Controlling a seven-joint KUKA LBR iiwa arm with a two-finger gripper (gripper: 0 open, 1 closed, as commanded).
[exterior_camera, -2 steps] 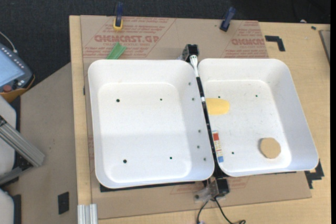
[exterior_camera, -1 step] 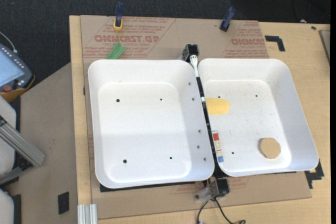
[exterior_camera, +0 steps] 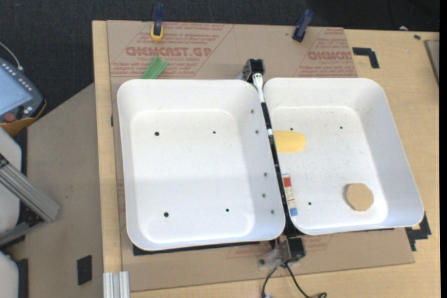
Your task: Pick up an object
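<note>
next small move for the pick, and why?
Probably bring the arm in over the right white bin and line up above the round tan disc. It lies flat, apart from the walls. The yellow oval piece sits close to the divider between the bins, so it looks the harder grasp.

green tape strip (exterior_camera: 154, 68) and two clamps, yellow-blue (exterior_camera: 158, 21) and blue (exterior_camera: 303, 25), on cardboard.

cardboard sheet (exterior_camera: 230, 38) under bins, red mirrored print "CHEMCAST GP"
</note>
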